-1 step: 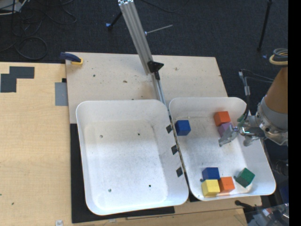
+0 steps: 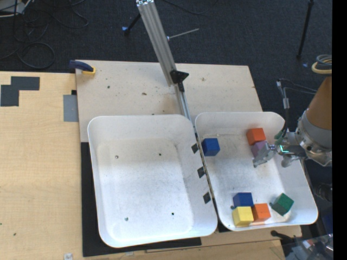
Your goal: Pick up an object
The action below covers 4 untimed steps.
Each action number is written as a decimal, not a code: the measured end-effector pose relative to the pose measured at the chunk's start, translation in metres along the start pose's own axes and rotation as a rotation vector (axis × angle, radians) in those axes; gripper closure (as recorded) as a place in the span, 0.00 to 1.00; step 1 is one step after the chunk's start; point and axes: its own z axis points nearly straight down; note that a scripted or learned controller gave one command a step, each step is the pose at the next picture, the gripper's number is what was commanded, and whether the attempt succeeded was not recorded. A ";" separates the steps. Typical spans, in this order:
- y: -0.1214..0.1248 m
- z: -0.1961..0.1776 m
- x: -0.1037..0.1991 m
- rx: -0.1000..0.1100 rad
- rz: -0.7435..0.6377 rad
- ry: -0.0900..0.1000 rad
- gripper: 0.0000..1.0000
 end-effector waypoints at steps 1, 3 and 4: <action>0.005 0.062 -0.002 0.007 -0.002 0.001 0.00; 0.013 0.140 -0.002 -0.001 0.001 0.000 0.00; 0.012 0.130 -0.003 0.000 0.007 0.002 1.00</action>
